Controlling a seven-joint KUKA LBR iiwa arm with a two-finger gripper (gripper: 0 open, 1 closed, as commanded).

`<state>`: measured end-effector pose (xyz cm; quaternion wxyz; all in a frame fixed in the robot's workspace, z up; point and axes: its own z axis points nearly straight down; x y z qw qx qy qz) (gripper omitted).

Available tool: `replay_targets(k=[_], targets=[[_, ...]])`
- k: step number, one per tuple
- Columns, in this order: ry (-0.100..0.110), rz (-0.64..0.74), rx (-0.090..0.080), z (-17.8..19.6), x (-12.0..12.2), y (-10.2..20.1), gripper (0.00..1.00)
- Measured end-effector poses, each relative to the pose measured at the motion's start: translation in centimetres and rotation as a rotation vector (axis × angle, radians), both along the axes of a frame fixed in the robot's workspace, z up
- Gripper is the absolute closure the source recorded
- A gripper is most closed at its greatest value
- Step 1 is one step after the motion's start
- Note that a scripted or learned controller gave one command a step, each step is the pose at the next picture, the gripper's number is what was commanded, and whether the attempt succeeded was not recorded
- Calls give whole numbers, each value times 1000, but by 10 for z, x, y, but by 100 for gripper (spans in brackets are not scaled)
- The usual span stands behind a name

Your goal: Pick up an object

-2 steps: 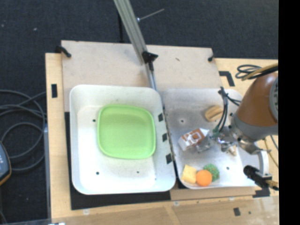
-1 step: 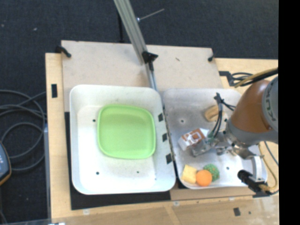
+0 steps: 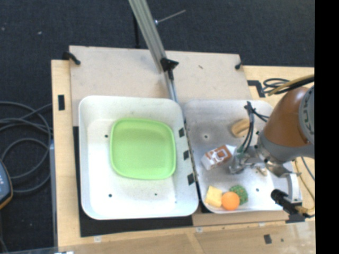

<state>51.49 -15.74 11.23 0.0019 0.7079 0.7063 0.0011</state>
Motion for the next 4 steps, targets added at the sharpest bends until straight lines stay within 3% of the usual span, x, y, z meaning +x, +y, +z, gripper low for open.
replay_targets(k=[2,4], targets=[[-1,2,0,105,2,-7,100],[4,7,2,106,32,84,100]])
